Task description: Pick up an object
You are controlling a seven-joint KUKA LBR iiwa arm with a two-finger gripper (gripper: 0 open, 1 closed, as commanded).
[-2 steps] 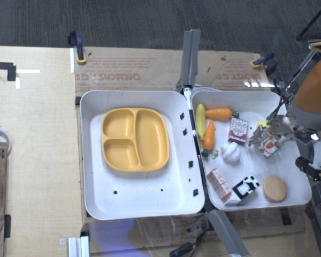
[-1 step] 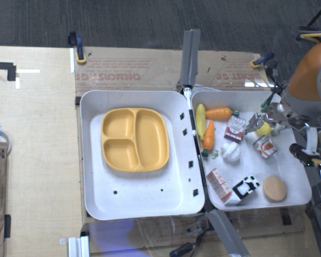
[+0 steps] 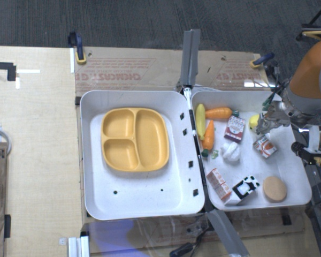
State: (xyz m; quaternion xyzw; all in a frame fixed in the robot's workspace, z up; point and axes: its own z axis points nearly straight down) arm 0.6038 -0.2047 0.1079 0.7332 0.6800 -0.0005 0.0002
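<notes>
A yellow tray lay in the left bin. The right bin held a banana, two carrots, cartons and a round cookie. The end effector hovered by its right rim; its grip could not be told

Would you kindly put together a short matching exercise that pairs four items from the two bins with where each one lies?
Things:
1. yellow divided plate
2. banana
3. tan round disc
4. black-and-white toy

Places:
A. right bin, near corner on the arm's side
B. left bin, toward its far left
C. right bin, against the divider wall, beside a carrot
D. right bin, near edge, just left of the tan disc

Pairs: 1-B, 2-C, 3-A, 4-D
</notes>
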